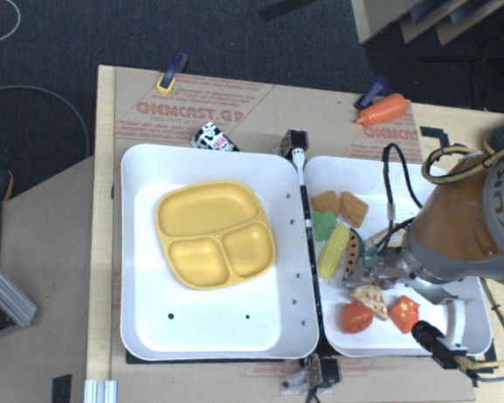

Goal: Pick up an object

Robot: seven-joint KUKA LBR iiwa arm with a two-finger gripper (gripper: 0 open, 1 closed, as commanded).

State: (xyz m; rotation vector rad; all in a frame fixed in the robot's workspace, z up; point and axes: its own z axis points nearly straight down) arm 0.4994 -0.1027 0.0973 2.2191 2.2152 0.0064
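Toys crowd the right bin (477,334) at lower right, so the hand (377,270) dips among them near the pizza slice (370,296), its grip impossible to tell.

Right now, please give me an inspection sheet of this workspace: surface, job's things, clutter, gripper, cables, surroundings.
Surface: wooden bench bearing a left bin and a right bin.
Job's things: toy foods in the right bin, among them a corn cob, a green piece, brown pieces and a red piece.
Clutter: yellow divided plate in the left bin; orange carrot and small black-and-white toy on the bench.
Gripper: gripper low among the foods; grasp hidden.
Cables: black cable along the arm.
Surroundings: dark floor.
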